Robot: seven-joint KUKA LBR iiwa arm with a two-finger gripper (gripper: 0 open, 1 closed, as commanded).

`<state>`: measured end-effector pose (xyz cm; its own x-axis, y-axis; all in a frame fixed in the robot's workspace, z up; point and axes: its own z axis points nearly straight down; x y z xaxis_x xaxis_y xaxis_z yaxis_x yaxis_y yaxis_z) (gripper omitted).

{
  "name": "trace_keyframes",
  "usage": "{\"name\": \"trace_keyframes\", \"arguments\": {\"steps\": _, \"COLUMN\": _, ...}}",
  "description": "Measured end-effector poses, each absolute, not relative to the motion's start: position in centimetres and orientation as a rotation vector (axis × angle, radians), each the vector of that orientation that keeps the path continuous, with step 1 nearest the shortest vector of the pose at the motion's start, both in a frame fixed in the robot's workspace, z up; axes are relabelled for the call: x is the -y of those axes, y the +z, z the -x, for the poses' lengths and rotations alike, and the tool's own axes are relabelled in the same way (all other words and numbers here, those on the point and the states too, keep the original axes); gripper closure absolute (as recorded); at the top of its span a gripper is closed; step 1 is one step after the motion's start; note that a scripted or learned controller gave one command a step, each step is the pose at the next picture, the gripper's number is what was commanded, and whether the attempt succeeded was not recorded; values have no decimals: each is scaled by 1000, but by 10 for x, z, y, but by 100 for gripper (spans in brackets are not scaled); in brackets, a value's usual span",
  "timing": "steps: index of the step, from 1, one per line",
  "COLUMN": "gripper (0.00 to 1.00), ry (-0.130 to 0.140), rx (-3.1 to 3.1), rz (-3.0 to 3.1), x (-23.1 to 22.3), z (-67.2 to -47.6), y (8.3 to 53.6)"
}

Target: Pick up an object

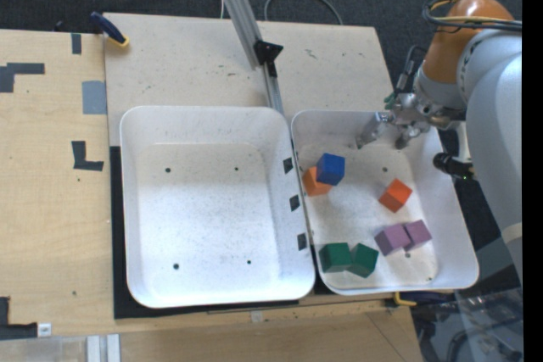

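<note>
Two fingers of the claw (383, 134) stand spread and bare above the right bin (450, 225), near the blue block (331, 167).

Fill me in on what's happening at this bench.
A grey robot arm with an orange band reaches in from the right, its claw hanging over the far part of the right bin. Nothing is seen in the claw. In that bin lie a blue block touching an orange one, another orange block, two purple blocks and two green blocks. No pick has been made yet. The left bin sits alongside.
</note>
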<state>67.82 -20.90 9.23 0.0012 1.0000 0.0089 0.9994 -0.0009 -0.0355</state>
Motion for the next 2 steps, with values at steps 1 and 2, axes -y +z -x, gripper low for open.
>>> {"name": "trace_keyframes", "arguments": {"steps": 1, "gripper": 0, "ry": 26, "rx": 2200, "rz": 2204, "x": 209, "z": -677, "y": 92}}
{"name": "trace_keyframes", "arguments": {"steps": 2, "gripper": 0, "ry": 32, "rx": 2206, "rz": 2217, "x": 200, "z": -676, "y": 92}}
